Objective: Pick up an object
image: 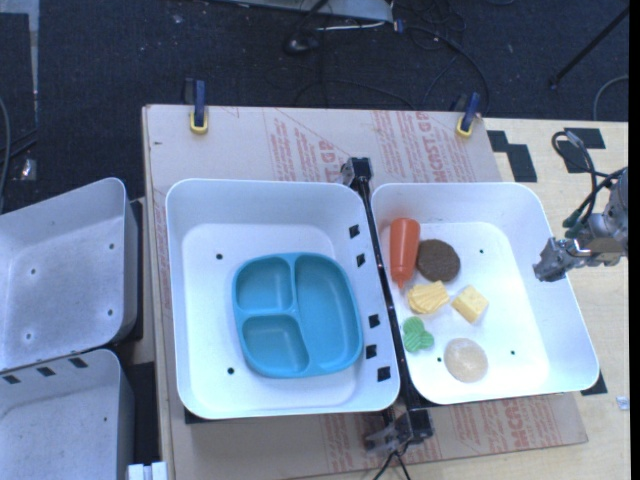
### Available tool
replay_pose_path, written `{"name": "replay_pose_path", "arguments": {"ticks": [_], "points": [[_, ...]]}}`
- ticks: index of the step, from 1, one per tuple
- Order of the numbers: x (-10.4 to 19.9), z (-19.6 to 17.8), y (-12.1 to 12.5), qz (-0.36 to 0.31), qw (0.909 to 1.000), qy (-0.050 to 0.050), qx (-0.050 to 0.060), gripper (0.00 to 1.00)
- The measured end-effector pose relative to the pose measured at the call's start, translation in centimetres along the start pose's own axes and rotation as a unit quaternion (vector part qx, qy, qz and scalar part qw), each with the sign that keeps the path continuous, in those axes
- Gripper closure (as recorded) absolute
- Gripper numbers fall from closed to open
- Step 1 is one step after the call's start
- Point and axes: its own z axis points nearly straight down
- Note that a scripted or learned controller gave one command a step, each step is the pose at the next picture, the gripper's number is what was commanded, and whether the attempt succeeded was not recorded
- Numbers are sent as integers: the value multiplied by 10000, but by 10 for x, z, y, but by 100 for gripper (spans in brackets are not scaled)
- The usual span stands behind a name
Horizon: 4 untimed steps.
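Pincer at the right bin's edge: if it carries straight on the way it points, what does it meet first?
Likely the right bin rim or bare floor; the pincer points left and down. The yellow block lies further along. Depth is unclear.

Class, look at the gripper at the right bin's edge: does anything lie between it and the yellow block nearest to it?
Nothing visible does. The gripper sits at the right bin's right rim, and bare white floor runs from there to the yellow block.
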Motion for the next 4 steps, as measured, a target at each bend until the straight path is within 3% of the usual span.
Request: {"name": "replay_pose_path", "arguments": {"ticks": [2, 4], "points": [[101, 30, 19, -22, 10000, 24, 44, 100], [202, 31, 31, -19, 10000, 22, 36, 100]]}}
